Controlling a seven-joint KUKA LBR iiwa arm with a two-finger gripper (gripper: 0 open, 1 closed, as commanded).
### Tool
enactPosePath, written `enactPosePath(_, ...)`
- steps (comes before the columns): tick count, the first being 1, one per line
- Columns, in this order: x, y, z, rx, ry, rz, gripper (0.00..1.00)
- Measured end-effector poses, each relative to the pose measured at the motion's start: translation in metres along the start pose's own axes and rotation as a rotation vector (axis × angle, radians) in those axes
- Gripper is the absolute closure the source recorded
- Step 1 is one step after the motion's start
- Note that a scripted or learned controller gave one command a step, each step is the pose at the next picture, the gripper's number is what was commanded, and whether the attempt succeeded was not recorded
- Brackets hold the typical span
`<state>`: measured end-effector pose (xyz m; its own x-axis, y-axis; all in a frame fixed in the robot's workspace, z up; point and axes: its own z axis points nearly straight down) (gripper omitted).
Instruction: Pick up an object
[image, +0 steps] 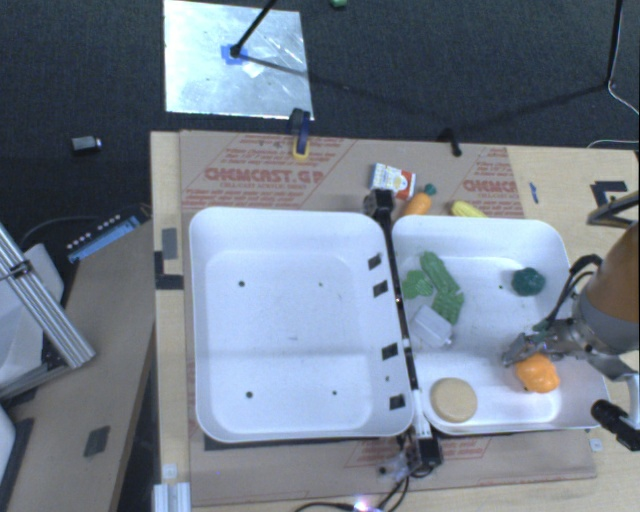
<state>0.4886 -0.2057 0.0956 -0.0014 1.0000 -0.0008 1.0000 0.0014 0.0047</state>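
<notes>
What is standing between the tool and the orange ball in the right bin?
Nothing visible. The tool is right at the orange ball, touching or nearly touching its upper left side. The green ball and the tan disc lie apart from it in the right bin.

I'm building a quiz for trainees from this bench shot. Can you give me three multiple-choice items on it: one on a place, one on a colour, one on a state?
1. Where does the round tan disc lie?
A. Near front corner of the right bin, by the divider
B. Middle of the left bin
C. On the cardboard behind the bins

2. What colour is the ball near the right bin's far right side?
A. Red
B. Dark green
C. White

3. How does the claw stand to the orange object?
A. Far off over the left bin
B. Right at it, low in the right bin
C. Outside both bins

Answers: 1 A, the tan disc sits there in the right bin. 2 B, the ball is dark green. 3 B, the claw meets the orange object.
</notes>
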Motion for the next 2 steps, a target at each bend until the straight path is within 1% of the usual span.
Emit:
enactPosePath(1,0.113,0.055,-0.068,-0.006,0.004,-0.015,1.00)
enactPosePath(2,0.185,0.079,-0.090,0.000,0.005,-0.011,1.00)
